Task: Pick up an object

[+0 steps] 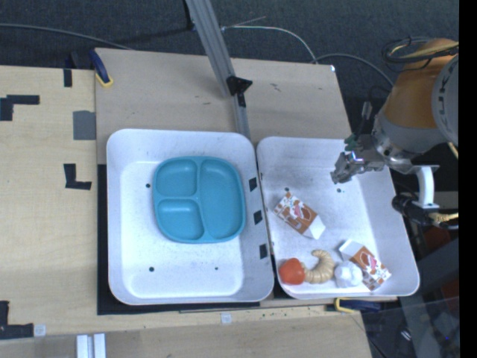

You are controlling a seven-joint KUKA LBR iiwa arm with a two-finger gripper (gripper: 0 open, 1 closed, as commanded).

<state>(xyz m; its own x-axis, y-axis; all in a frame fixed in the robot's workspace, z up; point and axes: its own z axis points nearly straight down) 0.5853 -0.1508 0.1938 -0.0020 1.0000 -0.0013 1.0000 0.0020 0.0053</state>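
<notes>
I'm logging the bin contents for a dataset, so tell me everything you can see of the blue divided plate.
The blue divided plastic-looking plate is a rounded rectangle in plain turquoise, moulded into three compartments: two at the far side and one at the near side. It lies flat and upright on the floor of the left white bin, in its upper middle, turned slightly askew. Nothing sits in it or touches it besides the bin floor.
</notes>
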